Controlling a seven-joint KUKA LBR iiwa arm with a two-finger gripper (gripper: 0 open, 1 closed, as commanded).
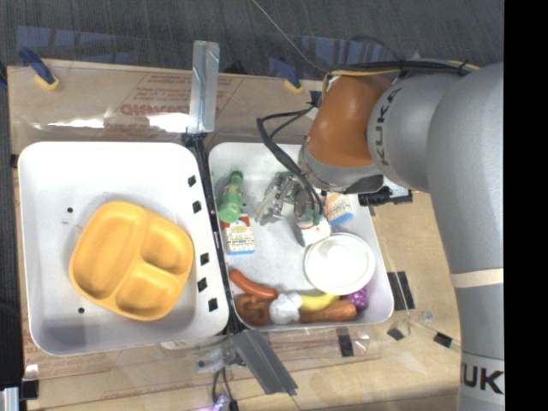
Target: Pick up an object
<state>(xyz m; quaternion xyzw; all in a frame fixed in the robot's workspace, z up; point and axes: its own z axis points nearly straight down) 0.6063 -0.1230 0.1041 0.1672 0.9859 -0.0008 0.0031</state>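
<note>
Left bin [34, 229]: yellow tray [130, 259] with three compartments, sitting slightly left of centre.

Right bin [377, 255]: green bottle [230, 197] against the left wall near the top, small carton [240, 236] just below it. Along the bottom edge: red sausage [253, 284], brown sausage [248, 309], white lump [285, 308], banana [320, 300], orange-brown stick [336, 312], purple bit [359, 299]. White bowl [340, 263] at lower right, above the banana. Small box [338, 207] near the right wall, under the wrist.

Claw [287, 202] is down in the upper middle of the right bin, between bottle and small box. Fingers look parted; nothing seen between them. Arm [428, 127] comes in from the right, orange band above the claw.
</note>
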